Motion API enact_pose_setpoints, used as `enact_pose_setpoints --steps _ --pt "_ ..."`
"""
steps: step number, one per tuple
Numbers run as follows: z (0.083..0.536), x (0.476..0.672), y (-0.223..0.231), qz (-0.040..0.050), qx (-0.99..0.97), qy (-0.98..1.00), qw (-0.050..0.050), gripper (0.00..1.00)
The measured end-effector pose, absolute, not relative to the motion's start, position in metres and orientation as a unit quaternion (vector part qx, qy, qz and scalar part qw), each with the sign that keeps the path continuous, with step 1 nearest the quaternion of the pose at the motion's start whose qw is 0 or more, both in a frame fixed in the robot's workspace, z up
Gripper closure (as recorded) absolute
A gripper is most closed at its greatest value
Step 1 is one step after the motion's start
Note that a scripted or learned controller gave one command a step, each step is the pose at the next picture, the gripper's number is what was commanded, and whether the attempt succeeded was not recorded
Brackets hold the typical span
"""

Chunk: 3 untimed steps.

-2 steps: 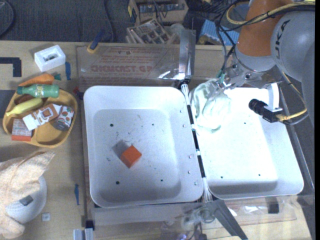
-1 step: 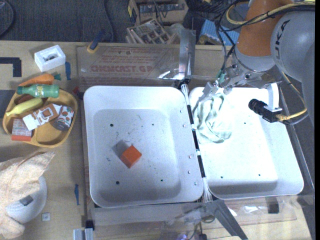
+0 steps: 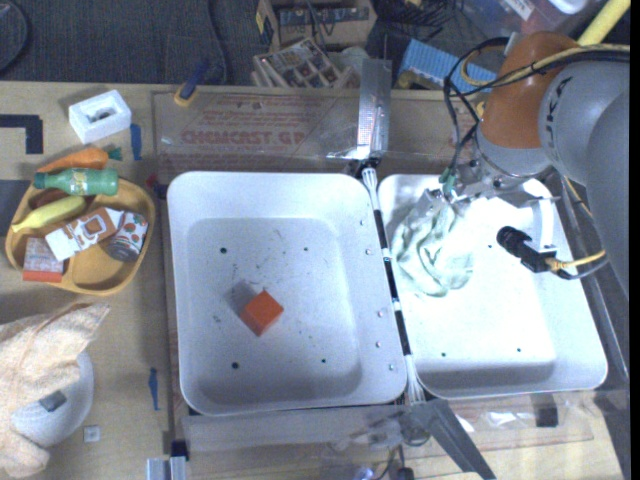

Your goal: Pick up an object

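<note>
Gripper [image 3: 447,190] over pale green cloth [image 3: 430,248] in right bin [image 3: 520,368], grip impossible to tell; wooden bench [image 3: 90,438], cluttered floor behind

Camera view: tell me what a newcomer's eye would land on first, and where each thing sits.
The orange block stands out first, alone near the middle of the left bin. Next comes the grey arm with its orange band, reaching in from the right over the right bin, where a pale green cloth lies crumpled in the upper left part.

We see a wooden bench [image 3: 90,378] bearing two white bins [image 3: 200,218]; a yellow bowl [image 3: 90,278]; a small white box [image 3: 100,115]; a crumpled cloth [image 3: 50,353].
</note>
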<state>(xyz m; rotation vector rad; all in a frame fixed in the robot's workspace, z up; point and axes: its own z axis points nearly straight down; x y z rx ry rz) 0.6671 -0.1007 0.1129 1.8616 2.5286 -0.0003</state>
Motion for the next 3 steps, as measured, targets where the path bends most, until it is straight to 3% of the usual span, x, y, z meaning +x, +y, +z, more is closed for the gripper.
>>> enact_pose_setpoints --steps 1,2,3 --pt "0.093 0.657 -0.1 0.0037 0.575 0.818 0.007 0.0" --pt "0.187 0.627 -0.075 0.0006 0.621 0.784 0.002 0.0" --pt "0.097 0.623 -0.114 0.0018 0.594 0.804 0.004 0.0"
